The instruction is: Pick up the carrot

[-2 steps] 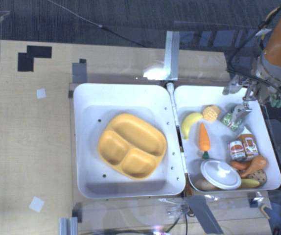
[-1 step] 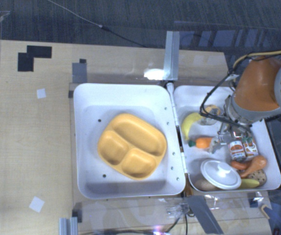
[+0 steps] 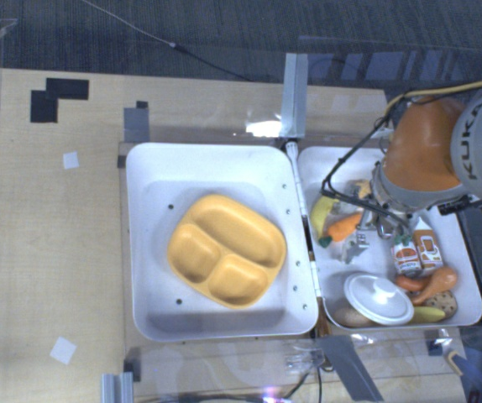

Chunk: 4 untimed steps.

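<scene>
One carrot [image 3: 343,225], orange with a small green end toward the left, lies in the right bin [image 3: 474,309], near that bin's left wall and about midway along it. A banana [image 3: 322,211] lies just beside the carrot on its left, close against the same wall. The gripper [image 3: 367,238] hangs directly over the carrot's right end, its metal fingers pointing down at the carrot; whether they are spread or pressed together cannot be told from this angle, and the carrot cannot be seen between them. Above the gripper, the arm [image 3: 430,149], with its orange band, covers the bin's far right corner, and black cables loop from it across the bin's far edge. Toward the near edge of the right bin rests a round white lid-like dish [image 3: 378,297], with a brownish item partly hidden under its left rim. To the right of the dish sit two small brown-and-white packages [image 3: 417,253] side by side, an orange-brown drumstick-shaped toy [image 3: 431,285] below them, and a second yellow banana [image 3: 430,313] along the near wall. The left bin [image 3: 149,309] holds one yellow three-compartment tray [image 3: 227,248], lying tilted near the bin's centre. Both bins rest side by side on the wooden bench [image 3: 48,250].
</scene>
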### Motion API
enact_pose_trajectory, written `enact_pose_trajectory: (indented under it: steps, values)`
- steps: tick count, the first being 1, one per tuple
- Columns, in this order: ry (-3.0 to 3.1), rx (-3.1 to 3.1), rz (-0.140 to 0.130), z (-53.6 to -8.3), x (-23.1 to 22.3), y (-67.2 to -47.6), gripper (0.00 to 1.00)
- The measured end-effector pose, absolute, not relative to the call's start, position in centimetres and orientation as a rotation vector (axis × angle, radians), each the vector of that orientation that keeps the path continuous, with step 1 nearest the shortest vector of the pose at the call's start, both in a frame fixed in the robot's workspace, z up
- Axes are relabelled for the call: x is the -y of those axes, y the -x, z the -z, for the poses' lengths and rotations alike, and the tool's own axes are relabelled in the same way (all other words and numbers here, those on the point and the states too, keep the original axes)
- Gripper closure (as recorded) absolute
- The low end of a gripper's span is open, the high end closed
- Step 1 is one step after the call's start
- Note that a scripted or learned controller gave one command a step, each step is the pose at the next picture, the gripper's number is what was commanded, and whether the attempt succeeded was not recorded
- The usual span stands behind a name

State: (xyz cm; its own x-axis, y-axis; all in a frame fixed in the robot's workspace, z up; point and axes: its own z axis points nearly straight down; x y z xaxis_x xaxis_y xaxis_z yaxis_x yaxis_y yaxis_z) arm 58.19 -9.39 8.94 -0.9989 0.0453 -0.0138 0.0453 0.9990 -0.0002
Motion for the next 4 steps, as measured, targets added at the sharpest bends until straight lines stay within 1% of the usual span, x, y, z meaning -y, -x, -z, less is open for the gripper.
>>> enact_pose_trajectory:
  steps: [1,2,3,4]
  values:
    - [-0.061,-3.116,0.002,-10.3,9.2,-58.5,1.00]
    - [-0.060,-3.117,0.002,-10.2,9.2,-58.5,0.00]
    - [-0.174,-3.124,0.000,-8.9,8.3,-59.5,0.00]
    - [-1.028,-2.957,-0.005,-8.8,8.4,-62.4,0.00]
